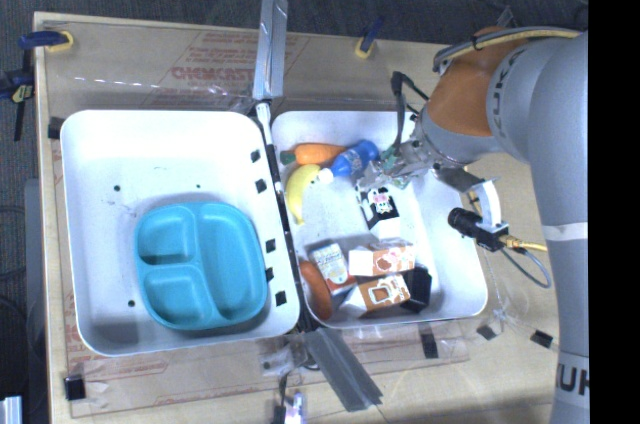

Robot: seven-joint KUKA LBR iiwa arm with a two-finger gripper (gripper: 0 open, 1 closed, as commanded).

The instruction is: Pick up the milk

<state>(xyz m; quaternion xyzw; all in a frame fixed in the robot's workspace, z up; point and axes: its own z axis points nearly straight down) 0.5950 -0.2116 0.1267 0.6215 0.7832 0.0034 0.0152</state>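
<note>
The milk (381, 206) is a small white carton with black cow patches, lying near the middle of the right bin (452, 284). My gripper (386, 172) hangs low over the bin, just above the carton's far end and close to it. The grey arm with its orange band (462, 102) comes in from the right over the bin's far right corner. The gripper body hides the carton's top edge.
Around the milk lie a carrot (318, 152), a blue bottle (355, 158), a banana (300, 188), two orange cartons (382, 260) and other small packs at the near wall. The left bin (90, 212) holds a blue divided plate (200, 264).
</note>
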